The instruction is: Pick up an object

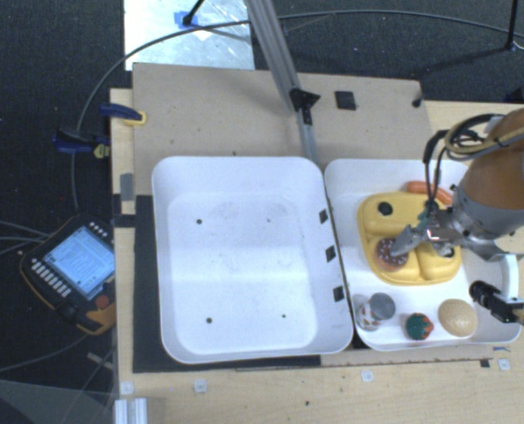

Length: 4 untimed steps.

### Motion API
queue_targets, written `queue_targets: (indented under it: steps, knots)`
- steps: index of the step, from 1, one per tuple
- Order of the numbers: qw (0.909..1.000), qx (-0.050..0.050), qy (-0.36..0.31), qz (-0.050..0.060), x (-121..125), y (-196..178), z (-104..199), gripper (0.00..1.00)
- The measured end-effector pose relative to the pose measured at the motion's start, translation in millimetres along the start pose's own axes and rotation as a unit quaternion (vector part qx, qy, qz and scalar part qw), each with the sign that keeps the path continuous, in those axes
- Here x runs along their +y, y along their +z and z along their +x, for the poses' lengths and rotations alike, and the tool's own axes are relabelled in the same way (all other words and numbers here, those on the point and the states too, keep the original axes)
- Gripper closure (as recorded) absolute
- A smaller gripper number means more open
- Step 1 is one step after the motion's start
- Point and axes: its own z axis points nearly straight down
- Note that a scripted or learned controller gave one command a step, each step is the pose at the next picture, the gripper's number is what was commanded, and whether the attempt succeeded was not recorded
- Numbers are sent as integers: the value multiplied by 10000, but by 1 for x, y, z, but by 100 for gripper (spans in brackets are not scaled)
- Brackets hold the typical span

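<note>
Your claw (409, 241) is sitting low in the right bin (345, 184), at right centre of the frame, fingers pointing left over the big yellow object (394, 219). You're looking at dark fingers too blurred together to call; I cannot tell if they're spread or pinching. They're overlapping a small reddish ringed thing (388, 253) lying on the yellow object's lower left part. Along the bin's bottom edge you're seeing a grey round piece (381, 306), a green-and-red ball (419, 326) and a beige egg-like ball (457, 317), all apart from the claw. An orange bit (417, 186) is peeking out above the yellow object. The left bin (169, 237) is filling frame centre. A handheld pendant (72, 268) is lying at far left
</note>
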Motion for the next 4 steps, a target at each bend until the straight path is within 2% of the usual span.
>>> queue_targets:
  steps: [1, 2, 3, 4]
  knots:
    - [10000, 9, -7, -19, 2, -14, 0, 100]
    - [10000, -14, -16, -48, 2, -77, -5, 100]
    - [10000, -7, -19, -29, 3, -97, -5, 100]
    - [10000, 7, -51, -21, 11, -100, 55, 100]
